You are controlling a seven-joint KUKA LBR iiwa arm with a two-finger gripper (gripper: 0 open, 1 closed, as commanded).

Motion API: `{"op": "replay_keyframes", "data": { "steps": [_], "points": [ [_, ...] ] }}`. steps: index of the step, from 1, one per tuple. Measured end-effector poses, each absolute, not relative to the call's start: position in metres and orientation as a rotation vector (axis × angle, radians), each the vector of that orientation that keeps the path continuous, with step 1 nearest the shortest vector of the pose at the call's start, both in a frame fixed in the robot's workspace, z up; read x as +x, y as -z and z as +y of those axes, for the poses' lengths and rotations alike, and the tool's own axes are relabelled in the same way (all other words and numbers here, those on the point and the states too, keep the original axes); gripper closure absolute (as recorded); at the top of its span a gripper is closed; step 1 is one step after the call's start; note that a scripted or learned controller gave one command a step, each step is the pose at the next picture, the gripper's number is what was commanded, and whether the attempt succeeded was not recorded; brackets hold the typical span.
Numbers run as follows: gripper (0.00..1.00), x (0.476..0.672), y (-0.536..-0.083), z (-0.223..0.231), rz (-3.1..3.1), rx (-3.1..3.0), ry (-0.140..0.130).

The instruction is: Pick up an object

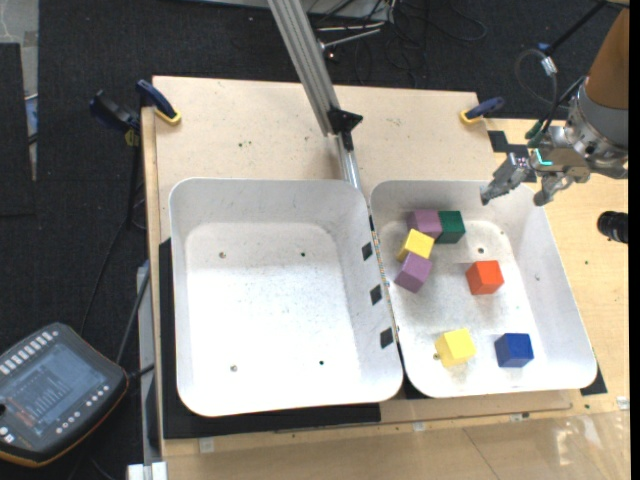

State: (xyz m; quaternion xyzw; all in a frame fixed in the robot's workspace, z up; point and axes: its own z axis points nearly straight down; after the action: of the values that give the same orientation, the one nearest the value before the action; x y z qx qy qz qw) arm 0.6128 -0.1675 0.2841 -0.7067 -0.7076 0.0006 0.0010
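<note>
Over the far right corner of the right bin (560,268), your gripper (522,184) hung with its two fingers spread wide and nothing between them. It sat above the rim, well clear of every block, which suggested a staging height rather than a reach.

All the candidates lay in that right bin. A cluster sat toward the far left: a purple block (427,220) touching a green block (451,226), a yellow block (419,242) just below them, and a second purple block (413,271) leaning against it. Packed that tight, they left your fingers little room to straddle one.

The orange block (484,277) stood alone mid-bin, nearest the gripper. A second yellow block (456,346) and a blue block (513,349) sat near the front, apart from each other. Those three looked the easier picks, since each had open floor on both sides.

The left bin (190,268) held no blocks. No pick had begun yet, by my reading.
</note>
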Motion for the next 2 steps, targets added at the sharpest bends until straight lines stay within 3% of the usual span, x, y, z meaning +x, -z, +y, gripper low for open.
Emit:
{"op": "replay_keyframes", "data": {
  "steps": [1,2],
  "points": [
    [0.00,0.613,-0.286,-0.167,-2.225,-2.219,-0.001],
    [0.00,0.623,-0.229,-0.168,-2.220,-2.218,-0.005]
  ]
}}
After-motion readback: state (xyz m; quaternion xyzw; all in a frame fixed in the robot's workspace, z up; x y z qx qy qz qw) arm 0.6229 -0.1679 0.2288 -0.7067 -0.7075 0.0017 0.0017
